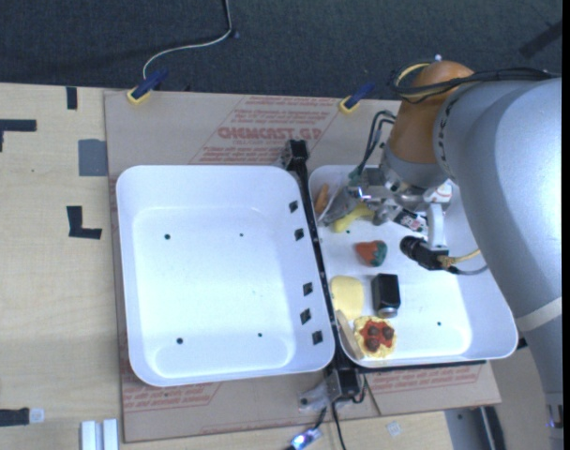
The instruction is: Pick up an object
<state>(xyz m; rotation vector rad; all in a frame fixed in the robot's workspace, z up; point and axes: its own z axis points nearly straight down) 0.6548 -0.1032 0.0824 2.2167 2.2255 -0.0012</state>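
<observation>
Objects for picking lie in the right bin (482, 331), all gathered toward its left half. Near the upper left corner sits a yellow piece (342, 218) with an orange carrot-like piece (321, 201) just beside it against the bin's wall. Below them, near the middle, lies a small red and green toy (368, 250). Lower still, a pale yellow block (348, 294) rests beside a black block (387, 292), the two close but apart. At the bottom left corner is a flat yellow item with dark red spots (375, 337), touching the bin's lower rim. The gripper (379, 202) hangs over the upper part of the right bin, just beside the yellow piece; whether it is wide or narrow I cannot tell, and nothing is visibly held in it. The grey arm (510, 176) with its orange band (418, 125) reaches in from the right. The left bin (135, 251) stands alongside, both bins resting on a cardboard sheet (257, 129) on the wooden surface (41, 279).
</observation>
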